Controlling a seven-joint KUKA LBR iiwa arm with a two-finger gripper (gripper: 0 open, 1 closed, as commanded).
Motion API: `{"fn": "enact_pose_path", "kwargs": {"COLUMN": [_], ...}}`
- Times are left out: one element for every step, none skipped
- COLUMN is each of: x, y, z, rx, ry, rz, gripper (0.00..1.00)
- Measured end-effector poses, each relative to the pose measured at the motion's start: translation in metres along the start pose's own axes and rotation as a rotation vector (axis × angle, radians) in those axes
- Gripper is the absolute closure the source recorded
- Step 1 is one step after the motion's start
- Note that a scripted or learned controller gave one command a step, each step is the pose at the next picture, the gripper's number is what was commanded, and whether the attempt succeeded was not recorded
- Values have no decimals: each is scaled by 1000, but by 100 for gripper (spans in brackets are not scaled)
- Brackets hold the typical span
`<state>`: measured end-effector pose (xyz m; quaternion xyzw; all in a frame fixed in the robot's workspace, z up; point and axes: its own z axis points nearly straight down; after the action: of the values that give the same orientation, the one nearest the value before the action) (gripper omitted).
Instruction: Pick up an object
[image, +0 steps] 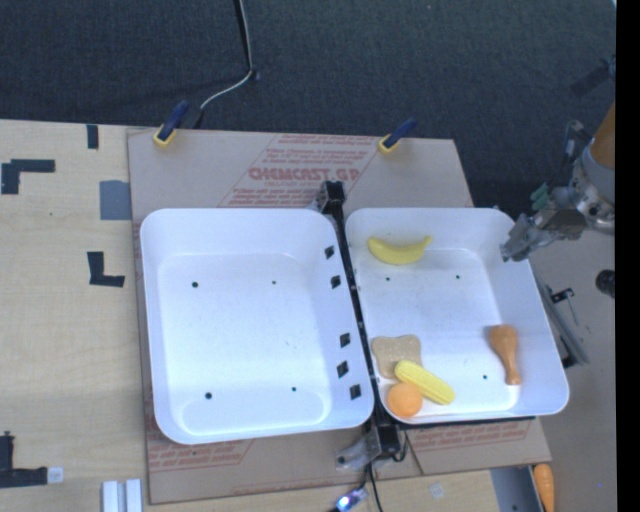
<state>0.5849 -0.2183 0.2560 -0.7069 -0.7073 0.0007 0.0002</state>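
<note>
White right bin (520, 300) holds banana (398, 249), drumstick (505, 352), corn cob (425, 382), orange (404, 401) and bread slice (396, 350). Gripper (522, 240) sits over the rim, finger state unclear. Corn, orange and bread touch; likely clutter slip.

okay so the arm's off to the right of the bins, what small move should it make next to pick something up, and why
Probably swing the gripper inward over the right bin and down toward the banana. The gripper sits outside that bin's upper right rim, gripping nothing, and the banana lies alone, while the corn, bread and orange crowd together.
</note>
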Motion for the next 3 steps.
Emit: {"fn": "enact_pose_path", "kwargs": {"x": [1, 1, 1], "y": [0, 1, 1], "z": [-10, -19, -29], "rx": [-1, 0, 0], "ry": [0, -1, -1], "rz": [-1, -2, -3], "gripper": [100, 100, 100]}}
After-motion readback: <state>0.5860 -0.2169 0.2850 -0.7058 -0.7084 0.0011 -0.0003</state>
